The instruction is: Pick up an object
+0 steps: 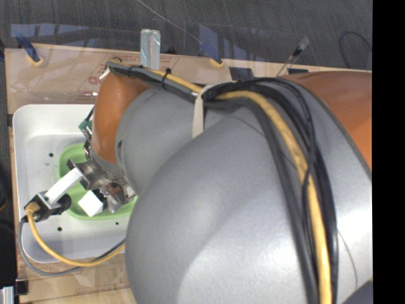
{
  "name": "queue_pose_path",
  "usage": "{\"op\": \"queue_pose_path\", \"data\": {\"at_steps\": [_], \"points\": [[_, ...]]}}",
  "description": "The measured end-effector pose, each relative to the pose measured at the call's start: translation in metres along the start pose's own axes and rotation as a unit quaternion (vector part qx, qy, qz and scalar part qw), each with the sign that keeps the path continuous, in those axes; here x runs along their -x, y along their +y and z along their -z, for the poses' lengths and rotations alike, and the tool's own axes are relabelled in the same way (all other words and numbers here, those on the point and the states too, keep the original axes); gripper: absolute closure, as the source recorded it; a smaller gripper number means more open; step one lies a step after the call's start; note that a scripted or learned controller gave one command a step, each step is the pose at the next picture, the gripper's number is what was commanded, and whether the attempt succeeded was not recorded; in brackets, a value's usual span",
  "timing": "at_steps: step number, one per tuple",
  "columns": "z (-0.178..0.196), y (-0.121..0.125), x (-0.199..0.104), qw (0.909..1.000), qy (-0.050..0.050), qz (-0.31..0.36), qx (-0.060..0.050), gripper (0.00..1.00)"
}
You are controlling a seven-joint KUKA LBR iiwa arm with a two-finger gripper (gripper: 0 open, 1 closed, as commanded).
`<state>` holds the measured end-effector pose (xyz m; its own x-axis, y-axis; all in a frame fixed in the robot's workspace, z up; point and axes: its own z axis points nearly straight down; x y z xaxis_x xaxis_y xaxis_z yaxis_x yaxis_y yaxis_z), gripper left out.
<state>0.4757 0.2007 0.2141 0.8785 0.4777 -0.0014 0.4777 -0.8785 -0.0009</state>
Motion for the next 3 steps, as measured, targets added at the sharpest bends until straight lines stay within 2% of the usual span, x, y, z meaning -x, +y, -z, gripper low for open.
{"op": "queue_pose_path", "data": {"at_steps": [1, 2, 3], "points": [[0.055, -0.013, -0.008, 0.9895, 0.002, -0.144, 0.001, 1.0], [0.019, -0.012, -0.005, 0.9989, -0.003, -0.047, -0.001, 1.0], [-0.014, -0.001, 0.0, 0.9999, -0.003, 0.011, -0.002, 1.0]]}}
